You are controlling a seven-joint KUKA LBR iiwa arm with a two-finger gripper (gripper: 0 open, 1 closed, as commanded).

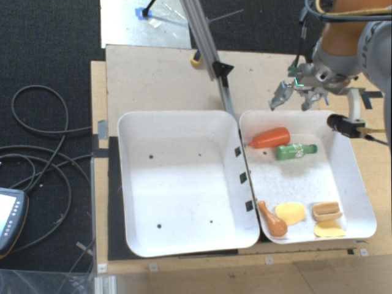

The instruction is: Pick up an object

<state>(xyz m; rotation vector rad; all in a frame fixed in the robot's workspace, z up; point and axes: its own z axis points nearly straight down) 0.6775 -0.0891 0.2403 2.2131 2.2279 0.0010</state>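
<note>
Bench (159,78): pale board surface filling the centre of the frame, dark carpet around it. Left bin (131,164): shallow, white, at lower centre-left, touching its neighbour along a shared divider. Right bin (349,164): shallow, white, at lower right, holding six items. Arm (358,23): grey with an orange band, entering at the upper right corner. Metal pole (205,35): slanting from the top centre down to the divider between the bins. End effector (294,97): hanging above the bench just beyond the far rim of the right bin, fingers spread apart, nothing between them. Cables (37,133): looped on the carpet at left. Pendant (9,216): at the lower left edge. Orange bottle (269,138): lying on its side in the upper part of the right bin. Green bottle (295,151): lying on its side just below and right of the orange bottle, nearly touching it. Drumstick-shaped toy (272,220): at the bin's near left corner. Yellow round piece (290,212): just beside it. Bun-shaped toy (326,211): to the right. Flat yellow piece (329,228): directly below the bun.
</note>
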